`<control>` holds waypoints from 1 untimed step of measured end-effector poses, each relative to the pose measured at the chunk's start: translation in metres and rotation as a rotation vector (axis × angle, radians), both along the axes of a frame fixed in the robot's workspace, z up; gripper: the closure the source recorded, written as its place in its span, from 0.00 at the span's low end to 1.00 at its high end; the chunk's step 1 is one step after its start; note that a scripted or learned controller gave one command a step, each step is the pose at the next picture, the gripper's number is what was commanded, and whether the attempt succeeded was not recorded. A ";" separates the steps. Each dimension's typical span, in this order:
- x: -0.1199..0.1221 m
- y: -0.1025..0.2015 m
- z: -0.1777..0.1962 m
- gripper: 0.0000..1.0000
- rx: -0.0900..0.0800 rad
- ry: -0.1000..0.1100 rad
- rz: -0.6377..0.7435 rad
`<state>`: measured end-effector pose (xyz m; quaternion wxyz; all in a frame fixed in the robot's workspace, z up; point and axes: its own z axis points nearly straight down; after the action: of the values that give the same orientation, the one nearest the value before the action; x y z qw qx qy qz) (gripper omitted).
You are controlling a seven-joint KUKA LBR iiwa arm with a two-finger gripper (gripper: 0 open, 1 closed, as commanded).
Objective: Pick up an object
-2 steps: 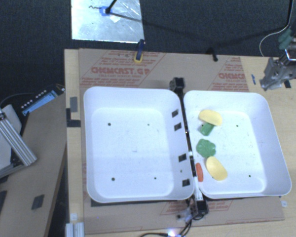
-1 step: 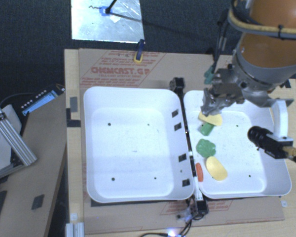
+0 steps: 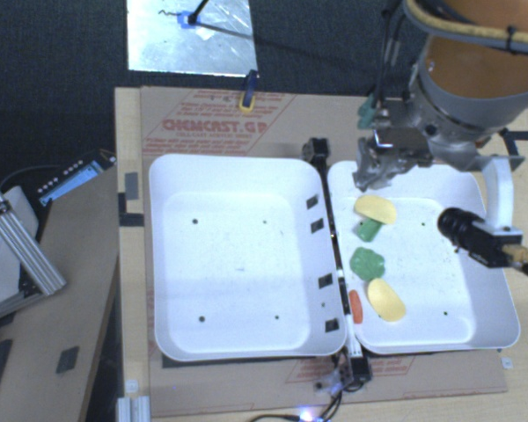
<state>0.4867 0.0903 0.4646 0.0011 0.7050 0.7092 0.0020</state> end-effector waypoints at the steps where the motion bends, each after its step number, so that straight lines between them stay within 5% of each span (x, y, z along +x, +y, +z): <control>1: 0.000 0.014 0.033 1.00 0.000 0.000 -0.001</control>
<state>0.4867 0.1043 0.4977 0.0010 0.7054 0.7088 0.0021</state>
